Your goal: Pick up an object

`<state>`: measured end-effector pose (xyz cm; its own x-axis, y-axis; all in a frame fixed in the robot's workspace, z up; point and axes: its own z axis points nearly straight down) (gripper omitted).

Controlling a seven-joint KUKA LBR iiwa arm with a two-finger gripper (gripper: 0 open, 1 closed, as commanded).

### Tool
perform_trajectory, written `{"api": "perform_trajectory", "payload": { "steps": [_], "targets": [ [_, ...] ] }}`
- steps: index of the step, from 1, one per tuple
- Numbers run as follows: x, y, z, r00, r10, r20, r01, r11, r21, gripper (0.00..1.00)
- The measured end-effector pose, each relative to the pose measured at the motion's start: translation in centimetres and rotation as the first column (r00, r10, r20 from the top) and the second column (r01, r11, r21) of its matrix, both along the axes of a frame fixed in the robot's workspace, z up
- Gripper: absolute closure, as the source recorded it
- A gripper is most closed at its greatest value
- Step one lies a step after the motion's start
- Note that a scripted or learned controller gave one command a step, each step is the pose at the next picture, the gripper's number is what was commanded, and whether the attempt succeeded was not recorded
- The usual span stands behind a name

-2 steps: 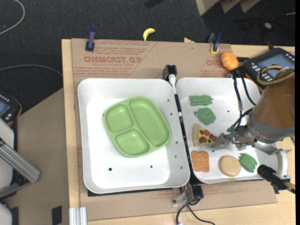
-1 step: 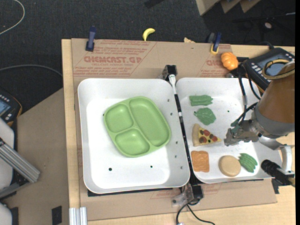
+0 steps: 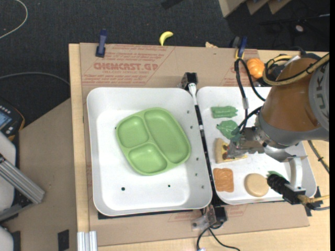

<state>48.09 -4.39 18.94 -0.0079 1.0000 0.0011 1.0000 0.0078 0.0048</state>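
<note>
Right bin (image 3: 309, 177), near to far: risk is the tool (image 3: 234, 149) (can't tell its grip state) clipping the crowded orange-brown slab (image 3: 223, 179) and tan round piece (image 3: 256, 184) rather than the pale piece (image 3: 221, 149) under it, long axis unreadable; beyond, green block (image 3: 224, 111) lies left-right.

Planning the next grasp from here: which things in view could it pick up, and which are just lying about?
Job:
gripper
green toys
yellow piece
orange-brown slab
tan round piece

Lying about:
green divided plate
banana
blue clamp
</note>
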Motion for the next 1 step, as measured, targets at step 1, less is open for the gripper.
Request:
{"api": "perform_trajectory", "payload": {
  "steps": [1],
  "targets": [
    [0.0,6.44,10.57,1.0,0.002,0.008,-0.002,1.0,0.002,1.0]
  ]
}}
